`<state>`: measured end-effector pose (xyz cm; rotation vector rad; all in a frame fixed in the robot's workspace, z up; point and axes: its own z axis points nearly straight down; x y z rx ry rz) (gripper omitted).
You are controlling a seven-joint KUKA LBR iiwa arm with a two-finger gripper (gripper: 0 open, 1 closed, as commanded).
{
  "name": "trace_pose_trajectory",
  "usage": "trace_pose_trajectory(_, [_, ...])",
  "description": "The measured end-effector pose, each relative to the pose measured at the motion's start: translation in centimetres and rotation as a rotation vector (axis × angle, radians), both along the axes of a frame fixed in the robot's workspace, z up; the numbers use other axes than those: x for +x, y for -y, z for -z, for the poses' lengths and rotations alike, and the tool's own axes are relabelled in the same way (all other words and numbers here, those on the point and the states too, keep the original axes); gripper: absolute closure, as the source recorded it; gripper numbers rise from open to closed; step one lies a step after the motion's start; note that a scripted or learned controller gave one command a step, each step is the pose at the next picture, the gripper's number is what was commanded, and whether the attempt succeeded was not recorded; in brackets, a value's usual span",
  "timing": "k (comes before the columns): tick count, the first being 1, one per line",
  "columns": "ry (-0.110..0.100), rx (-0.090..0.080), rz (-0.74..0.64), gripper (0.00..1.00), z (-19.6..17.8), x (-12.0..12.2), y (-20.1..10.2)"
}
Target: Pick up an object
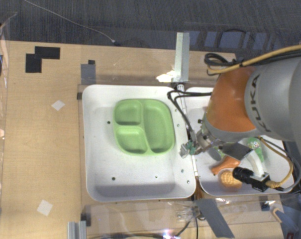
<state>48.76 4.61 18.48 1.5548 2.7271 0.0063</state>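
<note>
Wooden bench [41, 148], arm over right bin [210, 183] — end effector [225, 158] grip indiscernible, orange object [229, 176] beneath

so the wooden bench [41, 148] has two white bins on it, left bin [98, 178] and right bin [206, 180], touching side by side.

The grey arm [277, 96] reaches in from the right, its orange band [230, 106] bulking large above the wrist. The wrist points steeply downward, with black cables looping beside it and the gripper [215, 151] tucked underneath.
</note>
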Motion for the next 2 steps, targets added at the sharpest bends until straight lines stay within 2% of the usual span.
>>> trace_pose_trajectory(1, [0.006, -0.006, -0.527, 1.00, -5.9, 0.9, 2.4])
trace_pose_trajectory(2, [0.006, -0.006, -0.933, 1.00, -5.1, 0.8, 0.2])
